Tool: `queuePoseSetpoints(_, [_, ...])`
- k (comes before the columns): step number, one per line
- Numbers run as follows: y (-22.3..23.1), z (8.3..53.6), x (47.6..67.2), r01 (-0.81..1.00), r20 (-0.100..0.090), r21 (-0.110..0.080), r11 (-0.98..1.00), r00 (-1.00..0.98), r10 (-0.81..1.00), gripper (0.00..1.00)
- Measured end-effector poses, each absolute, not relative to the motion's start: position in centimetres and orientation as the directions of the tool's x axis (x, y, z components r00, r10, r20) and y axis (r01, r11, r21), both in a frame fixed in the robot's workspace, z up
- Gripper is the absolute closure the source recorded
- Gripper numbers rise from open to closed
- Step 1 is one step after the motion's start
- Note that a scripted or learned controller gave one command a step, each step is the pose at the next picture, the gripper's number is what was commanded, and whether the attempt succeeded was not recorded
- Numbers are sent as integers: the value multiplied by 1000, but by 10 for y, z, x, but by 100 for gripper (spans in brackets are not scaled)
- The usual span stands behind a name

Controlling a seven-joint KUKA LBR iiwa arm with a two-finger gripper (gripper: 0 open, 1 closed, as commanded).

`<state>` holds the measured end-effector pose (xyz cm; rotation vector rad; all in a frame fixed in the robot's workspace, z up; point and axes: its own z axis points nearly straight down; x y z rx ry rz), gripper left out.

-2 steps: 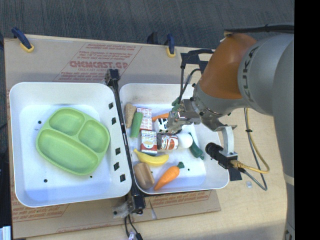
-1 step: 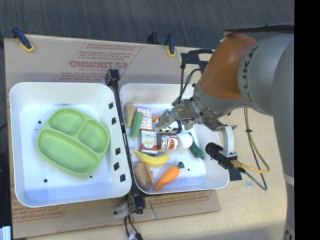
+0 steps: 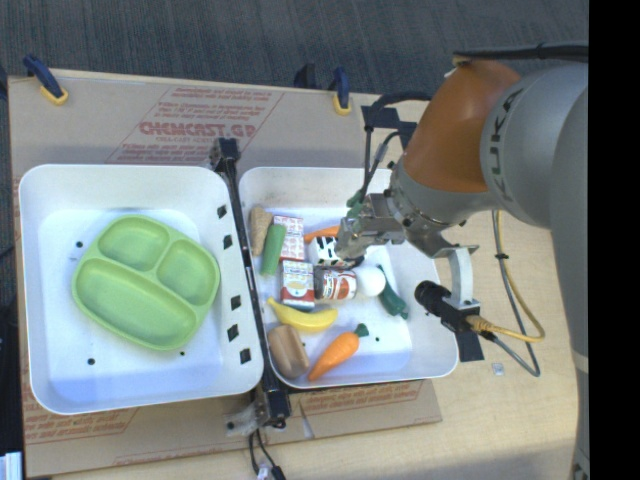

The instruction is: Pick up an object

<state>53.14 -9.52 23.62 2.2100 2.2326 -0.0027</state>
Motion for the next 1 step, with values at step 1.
queuePoseSetpoints(1, [-67,240,476,1000,-1,-2,8,-8,1000,100])
